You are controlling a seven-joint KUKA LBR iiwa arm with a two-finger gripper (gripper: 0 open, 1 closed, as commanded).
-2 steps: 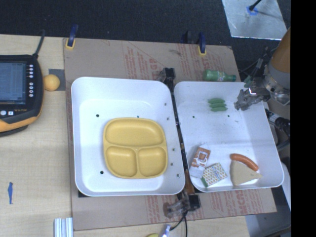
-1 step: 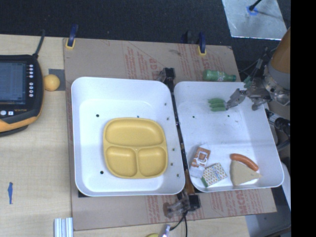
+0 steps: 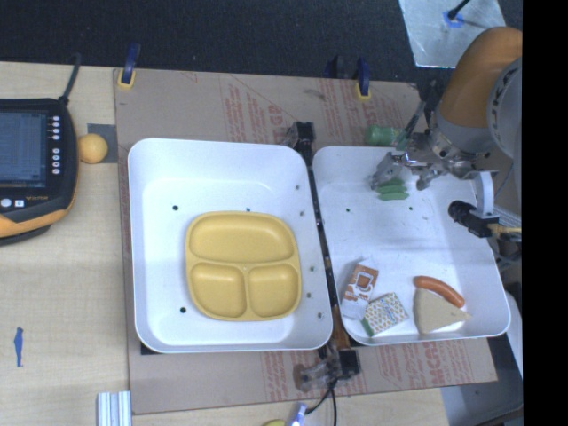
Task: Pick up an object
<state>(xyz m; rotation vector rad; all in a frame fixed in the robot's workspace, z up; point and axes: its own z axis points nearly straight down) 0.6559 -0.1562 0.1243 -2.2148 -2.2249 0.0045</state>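
Yellow divided tray (image 3: 242, 264) fills the left bin (image 3: 151, 238); in the right bin (image 3: 408, 229), at 12 o'clock, your gripper (image 3: 406, 169) sits over the green piece (image 3: 390, 189), closure I cannot tell, so confirm the piece is between the fingers before lifting straight up.

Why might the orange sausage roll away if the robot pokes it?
The sausage looks long, round and smooth, so a poke from the side would probably roll it. It curves slightly, so it may wobble instead of rolling straight. The cheese wedge lying right beside it would likely stop it on that side.
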